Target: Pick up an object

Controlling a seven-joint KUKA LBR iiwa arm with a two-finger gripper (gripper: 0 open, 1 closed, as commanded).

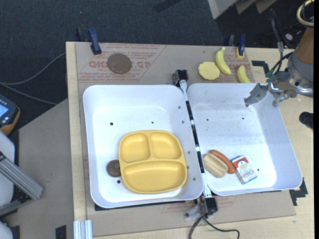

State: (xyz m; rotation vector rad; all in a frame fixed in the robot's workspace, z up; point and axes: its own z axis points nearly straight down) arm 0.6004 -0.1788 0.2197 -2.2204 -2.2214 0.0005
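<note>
camera view shows the gripper spread apart, grasping nothing, over the right bin's far edge; hot dog unpicked.

Place: a robot lab, I think.
Signs: my bench is clamped cardboard, cables lie on dark carpet far left.
</note>
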